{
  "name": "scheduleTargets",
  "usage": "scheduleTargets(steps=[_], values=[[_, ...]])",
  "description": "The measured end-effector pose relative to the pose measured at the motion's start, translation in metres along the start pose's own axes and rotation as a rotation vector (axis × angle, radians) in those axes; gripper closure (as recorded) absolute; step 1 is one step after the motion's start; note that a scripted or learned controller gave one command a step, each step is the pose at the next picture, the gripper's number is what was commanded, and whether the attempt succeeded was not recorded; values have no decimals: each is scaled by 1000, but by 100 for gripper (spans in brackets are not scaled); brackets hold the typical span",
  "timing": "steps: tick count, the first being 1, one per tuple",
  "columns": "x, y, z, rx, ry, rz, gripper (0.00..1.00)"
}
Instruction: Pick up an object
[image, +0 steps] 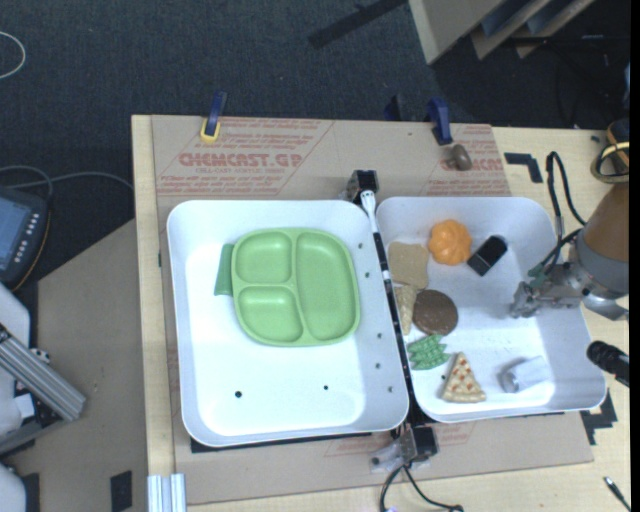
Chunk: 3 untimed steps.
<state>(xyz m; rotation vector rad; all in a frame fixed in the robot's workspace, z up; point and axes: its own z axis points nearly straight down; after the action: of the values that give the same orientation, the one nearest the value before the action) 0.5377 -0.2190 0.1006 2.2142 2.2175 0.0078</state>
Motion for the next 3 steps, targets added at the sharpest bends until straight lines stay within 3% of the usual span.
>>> scheduleTargets(steps=[2, 3], values=[[-2, -5, -124, 1, -2, 0, 100], [-2, -5, -124, 6, 0, 1, 100]])
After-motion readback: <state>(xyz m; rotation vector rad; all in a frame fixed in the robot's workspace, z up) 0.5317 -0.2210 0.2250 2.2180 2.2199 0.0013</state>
